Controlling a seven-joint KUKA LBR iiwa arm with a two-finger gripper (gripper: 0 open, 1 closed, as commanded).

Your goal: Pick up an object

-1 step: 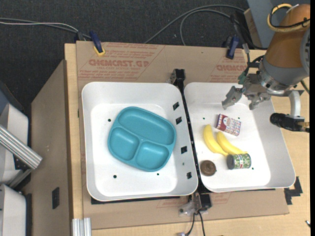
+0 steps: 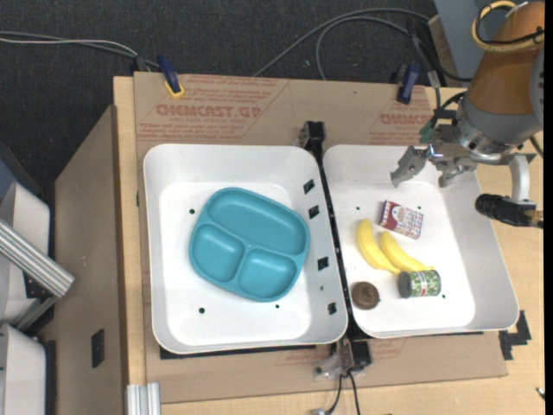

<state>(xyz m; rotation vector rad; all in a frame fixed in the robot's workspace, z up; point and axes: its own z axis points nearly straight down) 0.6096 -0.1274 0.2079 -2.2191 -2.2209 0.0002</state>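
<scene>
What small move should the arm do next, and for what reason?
Probably lower the open claw toward the carton. The claw hangs over the right bin holding nothing, and the carton lies nearest, apart from the bananas, the can and the brown disc.

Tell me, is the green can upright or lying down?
Lying down. The can rests on its side in the right bin, its end facing the bananas.
</scene>
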